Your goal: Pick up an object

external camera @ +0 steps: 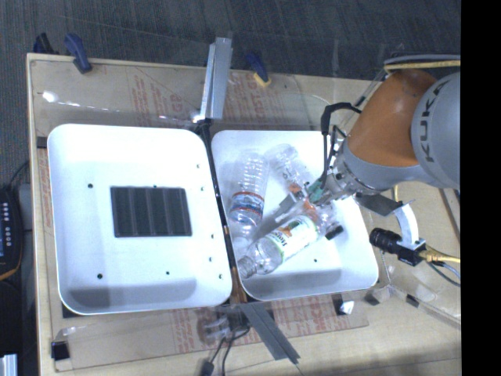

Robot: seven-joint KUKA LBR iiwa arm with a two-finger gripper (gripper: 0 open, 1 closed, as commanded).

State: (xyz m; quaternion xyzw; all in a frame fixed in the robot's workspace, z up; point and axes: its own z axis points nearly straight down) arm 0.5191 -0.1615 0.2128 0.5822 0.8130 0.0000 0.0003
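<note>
The hand [317, 193] was low in the right bin [356, 276], among three clear plastic bottles [270, 210]; whether it was open or closed I could not tell; the bottles lay on the bin floor, the green-labelled bottle [286, 243] just below it; nothing looked lifted, so the pick seemingly remained undone.

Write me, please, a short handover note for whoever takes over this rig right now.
Gripper: low inside the right bin, among the bottles; nothing clearly held.
Things: three clear plastic bottles in the right bin: a blue-labelled bottle, a green-labelled bottle lying slantwise, and another bottle under the wrist. The left bin holds a dark ribbed panel.
Done: arm brought down to the bottles.
Left: grip a bottle and lift it.
</note>
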